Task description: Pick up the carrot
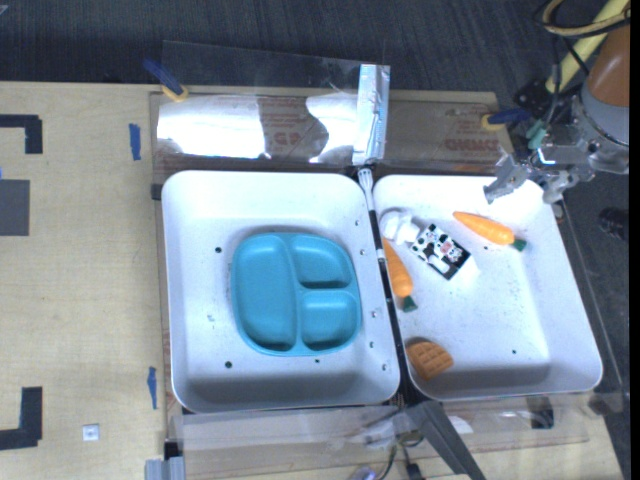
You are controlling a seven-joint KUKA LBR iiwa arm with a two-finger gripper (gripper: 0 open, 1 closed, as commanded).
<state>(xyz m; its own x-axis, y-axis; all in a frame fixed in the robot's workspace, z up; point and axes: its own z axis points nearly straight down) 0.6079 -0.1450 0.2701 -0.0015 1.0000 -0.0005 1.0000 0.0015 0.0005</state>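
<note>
Orange carrot (484,229) lies near the right bin's (560,368) top edge. Gripper (527,176) hangs just above it, fingers maybe open; lower straight, grab its middle.

A pale plywood bench (80,298) carries two shallow white plastic bins side by side, their inner rims touching. The left bin (190,268) sits near the middle of the bench, the right bin (560,338) close to its right edge. Just behind both bins lies a crinkled sheet of clear shiny plastic (260,128). Short strips of blue tape (134,140) and black tape corner marks (26,133) are stuck on the bare wood at the left.
</note>
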